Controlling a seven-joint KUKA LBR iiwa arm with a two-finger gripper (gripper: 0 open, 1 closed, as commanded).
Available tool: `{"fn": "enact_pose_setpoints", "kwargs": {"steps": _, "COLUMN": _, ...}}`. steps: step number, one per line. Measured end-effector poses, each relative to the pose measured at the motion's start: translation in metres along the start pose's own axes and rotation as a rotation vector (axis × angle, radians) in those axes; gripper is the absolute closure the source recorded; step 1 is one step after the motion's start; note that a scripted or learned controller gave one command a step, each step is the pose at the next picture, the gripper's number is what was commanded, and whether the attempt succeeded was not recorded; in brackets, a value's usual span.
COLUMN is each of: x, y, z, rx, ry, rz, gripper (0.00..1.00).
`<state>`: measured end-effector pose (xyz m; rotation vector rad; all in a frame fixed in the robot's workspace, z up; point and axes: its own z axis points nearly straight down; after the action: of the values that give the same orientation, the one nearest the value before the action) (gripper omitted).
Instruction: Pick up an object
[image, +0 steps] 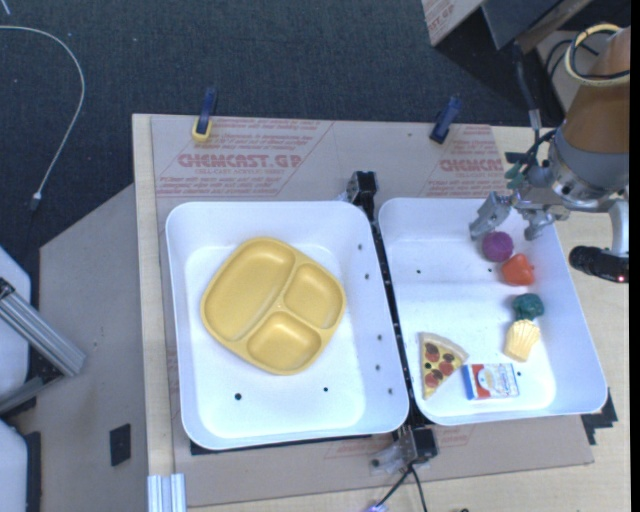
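Note:
My gripper hangs over the far right part of the right bin, its two grey fingers spread apart and open. Just in front of the fingertips a small purple round toy lies on the bin floor, not clasped by them. Touching it on the near side is an orange-red toy. Further toward the front lie a green toy and a pale yellow corn piece. A pizza slice and a small red-and-blue carton rest near the front edge.
The left bin holds a yellow divided plate. A black clamp sits between the bins at the back. Blue clips hold the cardboard base. The arm's orange band rises at the right.

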<state>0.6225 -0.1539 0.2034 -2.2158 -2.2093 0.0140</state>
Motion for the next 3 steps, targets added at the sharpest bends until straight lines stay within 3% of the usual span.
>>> {"fn": "enact_pose_setpoints", "kwargs": {"steps": 1, "x": 0.0, "y": 0.003, "z": -0.008, "rx": -0.014, "ry": -0.002, "rz": -0.003, "gripper": 0.0}}
{"fn": "enact_pose_setpoints", "kwargs": {"steps": 3, "x": 0.0, "y": 0.007, "z": 0.099, "rx": -0.01, "ry": -0.001, "rz": -0.004, "gripper": 0.0}}
